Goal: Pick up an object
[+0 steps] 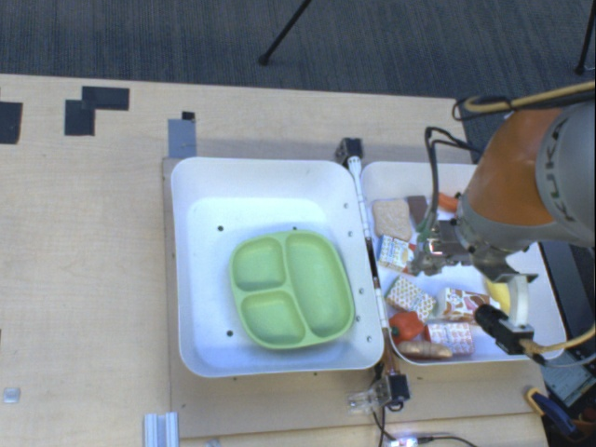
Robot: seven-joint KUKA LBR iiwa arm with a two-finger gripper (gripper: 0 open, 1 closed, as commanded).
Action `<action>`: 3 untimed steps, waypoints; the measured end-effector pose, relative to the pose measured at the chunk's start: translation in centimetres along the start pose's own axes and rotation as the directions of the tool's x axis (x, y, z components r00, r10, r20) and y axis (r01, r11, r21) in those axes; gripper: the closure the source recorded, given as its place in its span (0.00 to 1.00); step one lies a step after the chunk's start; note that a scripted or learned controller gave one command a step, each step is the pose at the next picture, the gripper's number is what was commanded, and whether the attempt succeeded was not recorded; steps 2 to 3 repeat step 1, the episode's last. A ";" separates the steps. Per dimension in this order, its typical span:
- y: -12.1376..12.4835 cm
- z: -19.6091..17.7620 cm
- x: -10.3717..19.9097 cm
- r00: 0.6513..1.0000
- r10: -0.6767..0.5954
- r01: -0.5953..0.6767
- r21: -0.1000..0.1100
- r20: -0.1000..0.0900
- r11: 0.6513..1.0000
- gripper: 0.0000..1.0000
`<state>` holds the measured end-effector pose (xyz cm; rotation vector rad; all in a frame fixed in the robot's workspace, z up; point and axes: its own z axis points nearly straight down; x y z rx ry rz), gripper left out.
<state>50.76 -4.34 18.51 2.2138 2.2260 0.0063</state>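
The arm (526,180) reaches in from the right and hangs low over the right bin (391,177), where the loose objects lie heaped toward the near end: small printed packets (410,296), a red piece (406,324), a carton (453,335), something yellow (500,294). The gripper (426,250) sits just above the packets near the wall between the bins, likely lined up to take one; whether it is open or closed I cannot tell, and nothing shows between its tips. The left bin (200,212) holds a green divided tray (291,290), probably a drop spot. Both bins rest on the tabletop (84,277).
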 end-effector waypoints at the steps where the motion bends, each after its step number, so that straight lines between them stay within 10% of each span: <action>1: 0.0 0.0 -0.1 1.000 0.001 -0.001 0.001 0.001 1.000 0.00; 3: 0.0 0.0 -0.1 1.000 0.001 -0.001 0.001 0.001 1.000 0.00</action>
